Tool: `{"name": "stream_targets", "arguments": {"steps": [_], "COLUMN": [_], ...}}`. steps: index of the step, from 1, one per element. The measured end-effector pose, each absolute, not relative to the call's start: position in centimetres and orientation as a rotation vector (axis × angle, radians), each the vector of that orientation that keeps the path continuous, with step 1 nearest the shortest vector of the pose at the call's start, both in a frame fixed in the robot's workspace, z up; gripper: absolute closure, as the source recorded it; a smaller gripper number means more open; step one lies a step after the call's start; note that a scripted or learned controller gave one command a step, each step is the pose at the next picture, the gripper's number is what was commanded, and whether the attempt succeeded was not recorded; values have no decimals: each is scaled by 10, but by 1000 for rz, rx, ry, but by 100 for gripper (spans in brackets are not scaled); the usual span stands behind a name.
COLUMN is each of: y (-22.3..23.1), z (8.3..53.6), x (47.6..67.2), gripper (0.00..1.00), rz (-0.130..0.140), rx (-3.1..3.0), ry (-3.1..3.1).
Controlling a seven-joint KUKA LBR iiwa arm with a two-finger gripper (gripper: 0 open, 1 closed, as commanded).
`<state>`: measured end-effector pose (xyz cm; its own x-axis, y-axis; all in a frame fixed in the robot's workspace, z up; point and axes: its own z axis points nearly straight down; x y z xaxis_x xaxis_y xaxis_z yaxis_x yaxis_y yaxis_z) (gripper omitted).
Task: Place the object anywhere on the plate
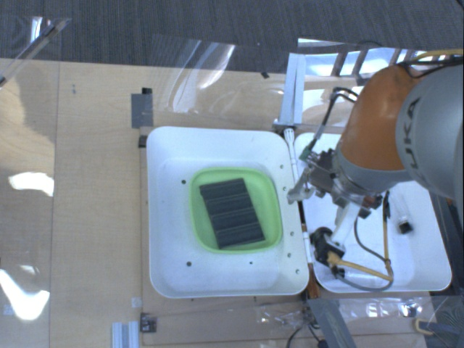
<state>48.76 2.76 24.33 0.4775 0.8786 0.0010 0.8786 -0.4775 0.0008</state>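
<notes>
A green square plate sits in the middle of the left white bin. A dark grey ribbed block lies flat on the plate, slightly turned, and nothing touches it. My gripper hangs below the orange-banded wrist, over the left edge of the right bin. It stands to the right of the plate and apart from the block. The wrist hides most of it.
A small black piece lies in the right bin, to the right of the arm. A metal upright stands behind the two bins where they meet. Bare wooden bench spreads to the left.
</notes>
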Motion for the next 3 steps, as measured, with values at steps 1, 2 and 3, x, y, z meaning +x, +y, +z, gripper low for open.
{"name": "stream_targets", "arguments": {"steps": [1, 2, 3], "y": [10, -83, -133], "z": [243, 191, 216], "x": [488, 488, 556], "gripper": [0, 0, 0], "rz": [6, 2, 7], "rx": [2720, 2683, 2674], "ry": [1571, 1633, 1640]}}
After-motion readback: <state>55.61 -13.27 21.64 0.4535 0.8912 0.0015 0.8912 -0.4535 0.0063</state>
